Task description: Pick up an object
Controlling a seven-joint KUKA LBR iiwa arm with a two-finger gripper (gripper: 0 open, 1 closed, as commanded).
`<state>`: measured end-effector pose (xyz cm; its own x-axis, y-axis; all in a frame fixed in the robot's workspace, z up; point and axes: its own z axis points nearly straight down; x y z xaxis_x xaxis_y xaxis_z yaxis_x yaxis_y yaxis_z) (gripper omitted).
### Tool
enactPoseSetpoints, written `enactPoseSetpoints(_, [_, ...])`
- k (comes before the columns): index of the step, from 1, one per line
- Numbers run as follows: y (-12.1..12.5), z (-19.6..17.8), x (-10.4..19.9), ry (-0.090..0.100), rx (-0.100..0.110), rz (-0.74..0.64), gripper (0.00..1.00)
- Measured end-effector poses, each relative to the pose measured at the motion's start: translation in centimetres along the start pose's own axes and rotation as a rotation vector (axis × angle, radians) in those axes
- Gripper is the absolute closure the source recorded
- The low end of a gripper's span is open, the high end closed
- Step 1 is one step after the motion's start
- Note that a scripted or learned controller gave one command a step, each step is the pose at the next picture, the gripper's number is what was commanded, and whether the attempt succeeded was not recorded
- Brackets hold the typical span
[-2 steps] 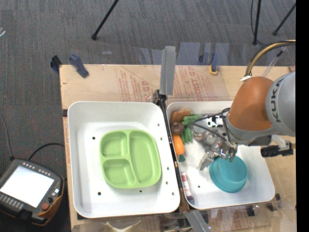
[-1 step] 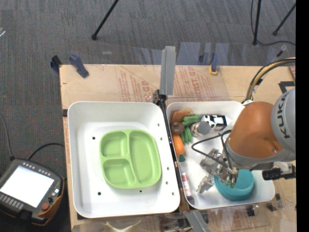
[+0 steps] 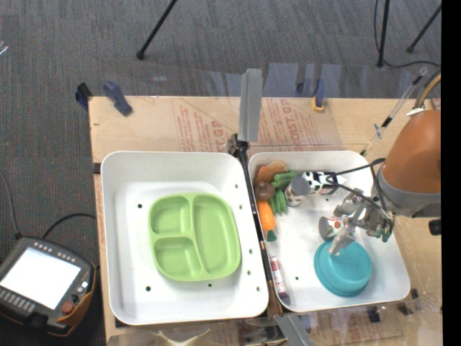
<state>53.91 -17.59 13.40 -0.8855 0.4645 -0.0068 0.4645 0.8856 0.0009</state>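
The left bin (image 3: 115, 186) holds a green divided plate (image 3: 194, 236). The right bin (image 3: 389, 283) holds a teal bowl (image 3: 344, 271) near its front, a small can (image 3: 329, 226) just behind it, and a carrot (image 3: 266, 217), a marker (image 3: 278, 274) and mixed toys (image 3: 284, 182) along its left and far side. The hand (image 3: 343, 242) hangs at the bowl's far rim; whether it is apart or together cannot be told. A tablet (image 3: 39, 280) lies left of the worktop (image 3: 173, 125).

A green divided plate (image 3: 194, 236) lies in the left white bin (image 3: 122, 193); a tablet (image 3: 39, 280) sits beside the bench.
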Motion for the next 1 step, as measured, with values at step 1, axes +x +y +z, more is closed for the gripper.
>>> enactPoseSetpoints(1, [-1.16,2.65,3.90,-0.049,-0.015,0.049,0.00])
